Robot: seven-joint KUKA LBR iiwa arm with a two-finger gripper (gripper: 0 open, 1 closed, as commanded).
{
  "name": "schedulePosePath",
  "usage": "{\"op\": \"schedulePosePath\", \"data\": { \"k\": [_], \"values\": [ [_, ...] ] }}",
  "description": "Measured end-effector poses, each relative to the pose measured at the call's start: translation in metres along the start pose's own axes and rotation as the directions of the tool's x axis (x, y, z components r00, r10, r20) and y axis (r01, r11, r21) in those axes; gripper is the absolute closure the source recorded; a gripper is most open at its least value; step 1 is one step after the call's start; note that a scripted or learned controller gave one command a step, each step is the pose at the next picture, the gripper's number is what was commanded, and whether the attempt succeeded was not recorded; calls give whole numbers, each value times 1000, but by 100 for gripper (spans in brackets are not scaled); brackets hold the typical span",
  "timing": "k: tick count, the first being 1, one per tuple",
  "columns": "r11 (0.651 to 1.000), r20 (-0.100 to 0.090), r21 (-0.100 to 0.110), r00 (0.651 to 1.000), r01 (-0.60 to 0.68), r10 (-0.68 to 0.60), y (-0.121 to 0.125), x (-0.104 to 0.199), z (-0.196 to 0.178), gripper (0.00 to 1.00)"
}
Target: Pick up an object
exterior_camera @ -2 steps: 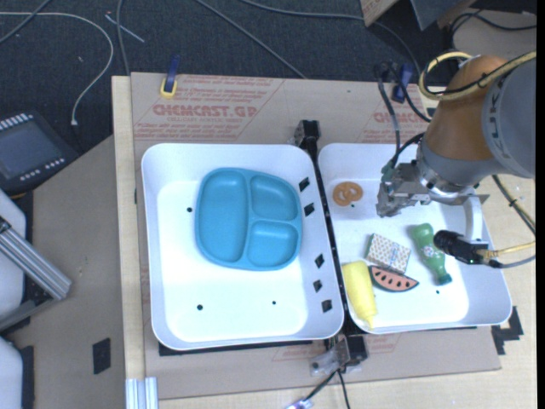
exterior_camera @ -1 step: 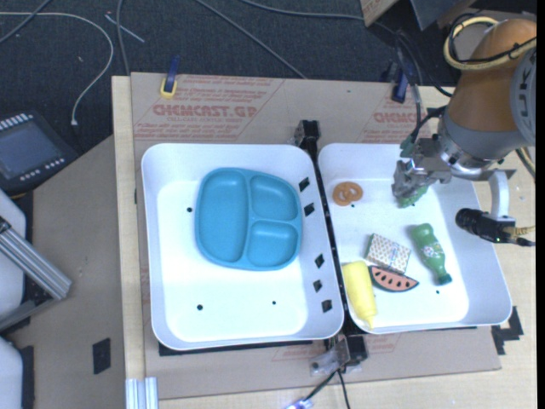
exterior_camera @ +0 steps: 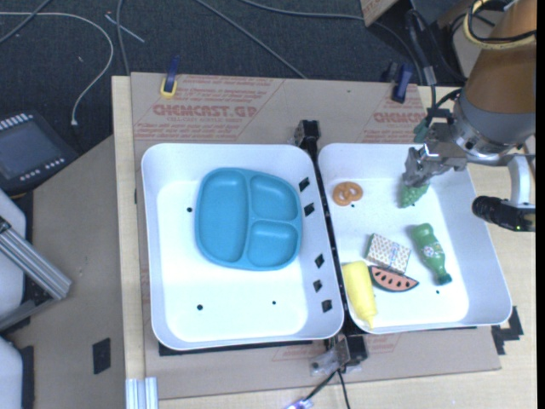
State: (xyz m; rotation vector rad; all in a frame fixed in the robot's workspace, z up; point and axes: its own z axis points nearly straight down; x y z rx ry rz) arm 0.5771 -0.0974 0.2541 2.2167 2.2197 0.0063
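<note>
The surface (exterior_camera: 255,92) carries two white bins: the left bin (exterior_camera: 162,254) holds a blue divided plate (exterior_camera: 247,218), and the right bin (exterior_camera: 477,262) holds the small toys. The arm (exterior_camera: 502,66) reaches over the right bin's far corner, its end effector (exterior_camera: 419,173) low above a small green object (exterior_camera: 414,195), touching or nearly so. I cannot tell whether it is open, closed or gripping. The green piece is small and irregular, so an off-centre close would likely nudge it aside or lose it on lifting. Well apart lie a green bottle (exterior_camera: 431,252), a banana (exterior_camera: 359,290), a watermelon slice (exterior_camera: 393,280), a patterned block (exterior_camera: 386,250) and a pretzel (exterior_camera: 347,194).
</note>
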Motion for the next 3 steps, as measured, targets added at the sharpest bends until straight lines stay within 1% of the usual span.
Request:
{"op": "schedulePosePath", "data": {
  "k": [1, 2, 3],
  "values": [
    [1000, -1, 4, 1000, 4, -4, 24, 58, 10, 100],
    [1000, -3, 3, 1000, 5, -5, 47, 107, 6, 100],
    [1000, -1, 4, 1000, 2, -2, 72, 148, 26, 100]
  ]
}}
